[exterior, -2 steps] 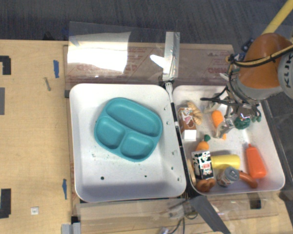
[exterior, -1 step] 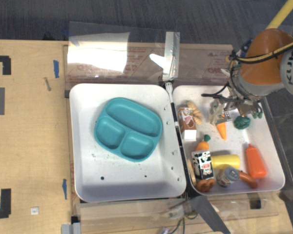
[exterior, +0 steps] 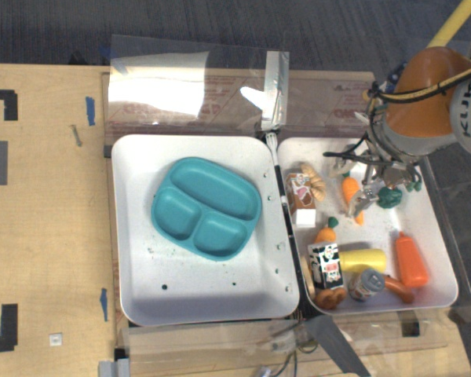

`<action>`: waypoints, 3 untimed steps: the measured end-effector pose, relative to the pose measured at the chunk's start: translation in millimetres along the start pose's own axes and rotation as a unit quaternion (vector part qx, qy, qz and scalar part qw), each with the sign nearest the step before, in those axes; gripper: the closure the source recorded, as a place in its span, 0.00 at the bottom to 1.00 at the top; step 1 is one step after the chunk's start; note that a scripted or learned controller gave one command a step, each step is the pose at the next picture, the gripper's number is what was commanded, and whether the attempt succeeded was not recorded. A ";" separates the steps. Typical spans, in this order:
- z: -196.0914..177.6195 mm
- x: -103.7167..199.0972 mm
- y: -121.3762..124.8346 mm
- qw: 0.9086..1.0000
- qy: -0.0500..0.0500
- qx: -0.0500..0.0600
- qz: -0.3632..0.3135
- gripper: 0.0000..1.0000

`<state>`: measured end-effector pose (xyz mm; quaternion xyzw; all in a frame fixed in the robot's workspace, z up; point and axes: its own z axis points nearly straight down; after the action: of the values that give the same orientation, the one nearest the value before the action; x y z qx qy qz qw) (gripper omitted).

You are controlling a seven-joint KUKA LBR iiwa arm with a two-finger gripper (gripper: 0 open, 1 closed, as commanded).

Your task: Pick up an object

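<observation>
The arm (exterior: 424, 100) reaches down into the right bin (exterior: 443, 234); its gripper (exterior: 367, 199) (jaw state: cannot tell) hangs beside one small carrot (exterior: 350, 189); one teal tray (exterior: 206, 207) lies in the left bin (exterior: 133, 234).

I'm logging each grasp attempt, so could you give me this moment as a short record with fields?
left bin: holds a teal divided plate
right bin: cluttered with toy food, including an orange bottle, a yellow block, a small carton
gripper: low over the right bin's upper part, beside a small carrot
grasp: cannot tell
</observation>
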<state>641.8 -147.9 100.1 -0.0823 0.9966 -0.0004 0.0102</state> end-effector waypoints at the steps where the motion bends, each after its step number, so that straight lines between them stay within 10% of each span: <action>1: 12.1 6.4 -5.8 1.000 0.006 -0.001 0.016 0.00; 2: -1.2 1.8 -5.4 1.000 0.000 0.000 0.015 1.00; 3: 0.0 2.3 -5.2 1.000 0.001 0.000 0.015 0.00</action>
<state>640.4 -153.4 100.1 -0.0668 0.9977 -0.0001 0.0096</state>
